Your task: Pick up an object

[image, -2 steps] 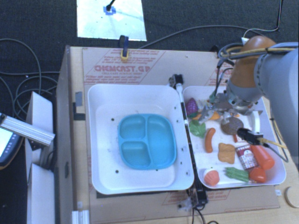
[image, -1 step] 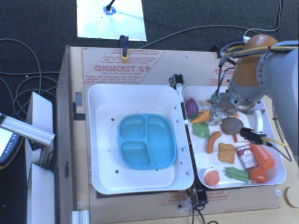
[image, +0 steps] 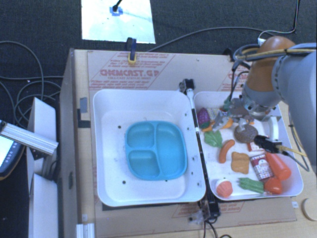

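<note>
Dark carpet floor, cables trailing; bench topped with cardboard sheet [image: 148, 66] printed "CHEMCAST GP" in red. Two white bins side by side. Near edge of right bin [image: 292, 185]: orange shell-shaped toy [image: 224, 188], green pod [image: 251, 185], red tomato [image: 273, 185], one small bottle [image: 259, 166] with red-and-white label, writing too small to read. Mid: toast piece [image: 240, 162], sausage [image: 226, 150], green leaf [image: 213, 139], brown round piece [image: 245, 133]. Far: purple piece [image: 203, 117]. Left bin [image: 114, 103] holds one blue three-compartment tray [image: 156, 150]. Gripper [image: 224, 119] low over far toys; finger state cannot be told.
</note>
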Available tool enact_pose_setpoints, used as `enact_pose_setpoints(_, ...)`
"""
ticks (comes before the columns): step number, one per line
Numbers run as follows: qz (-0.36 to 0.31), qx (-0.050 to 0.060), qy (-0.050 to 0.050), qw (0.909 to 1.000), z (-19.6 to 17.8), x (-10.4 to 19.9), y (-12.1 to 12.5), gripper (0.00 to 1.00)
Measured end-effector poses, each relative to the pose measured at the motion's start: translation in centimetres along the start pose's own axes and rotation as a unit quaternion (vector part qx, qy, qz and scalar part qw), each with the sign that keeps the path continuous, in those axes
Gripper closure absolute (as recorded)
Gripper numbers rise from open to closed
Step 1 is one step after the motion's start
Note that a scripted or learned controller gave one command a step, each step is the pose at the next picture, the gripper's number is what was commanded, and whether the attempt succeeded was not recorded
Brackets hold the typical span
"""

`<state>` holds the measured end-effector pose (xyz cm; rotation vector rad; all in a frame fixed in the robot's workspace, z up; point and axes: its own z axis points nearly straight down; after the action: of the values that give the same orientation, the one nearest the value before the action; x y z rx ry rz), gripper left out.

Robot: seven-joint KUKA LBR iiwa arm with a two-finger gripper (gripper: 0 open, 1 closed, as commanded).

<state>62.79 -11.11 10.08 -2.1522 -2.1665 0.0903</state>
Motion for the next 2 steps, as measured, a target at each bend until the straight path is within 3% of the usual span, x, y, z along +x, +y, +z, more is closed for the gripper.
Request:
enact_pose_setpoints(1, 0.001, -0.024, -0.001, 0.9997, 0.7, -0.9, -0.5, 0.00)
enact_pose_setpoints(2, 0.003, -0.052, -0.010, 0.9986, -1.2, -2.7, -0.7, 0.00)
